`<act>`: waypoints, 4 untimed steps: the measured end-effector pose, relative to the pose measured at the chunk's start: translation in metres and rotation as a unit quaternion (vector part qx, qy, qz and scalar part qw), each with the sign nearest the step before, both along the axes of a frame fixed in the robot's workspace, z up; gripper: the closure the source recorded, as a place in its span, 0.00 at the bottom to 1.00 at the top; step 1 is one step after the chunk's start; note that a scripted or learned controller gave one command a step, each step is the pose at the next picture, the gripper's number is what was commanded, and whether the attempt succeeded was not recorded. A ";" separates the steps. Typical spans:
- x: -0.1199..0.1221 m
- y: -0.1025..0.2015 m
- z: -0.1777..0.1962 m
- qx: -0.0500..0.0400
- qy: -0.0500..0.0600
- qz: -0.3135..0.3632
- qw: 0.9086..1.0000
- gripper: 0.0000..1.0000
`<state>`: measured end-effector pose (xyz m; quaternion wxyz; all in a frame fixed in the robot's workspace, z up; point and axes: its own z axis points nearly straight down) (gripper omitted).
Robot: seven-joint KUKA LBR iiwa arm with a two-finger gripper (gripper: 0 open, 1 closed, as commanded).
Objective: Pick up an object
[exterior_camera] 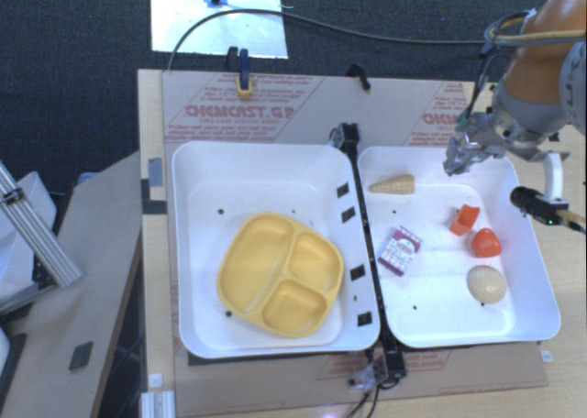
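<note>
The right bin [514, 324] holds a tan cone-shaped piece [393, 185] near its back edge, a small purple and white box [400, 250] towards its left, an orange block [464, 219], a red-orange round piece [486, 243] and a beige egg-shaped object [486, 284]. My gripper [456, 164] hangs over the bin's back edge, to the right of the cone and above the orange block. Nothing shows between its fingers.
The left bin [197, 178] carries a yellow compartment tray [281, 274]. Black clips run along the divide between the bins [358, 242]. A blue and yellow clamp [243, 72] stands on the board behind the bins.
</note>
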<state>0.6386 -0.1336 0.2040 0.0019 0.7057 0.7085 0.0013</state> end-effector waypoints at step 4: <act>-0.004 0.138 0.050 0.001 0.002 0.002 1.000 1.00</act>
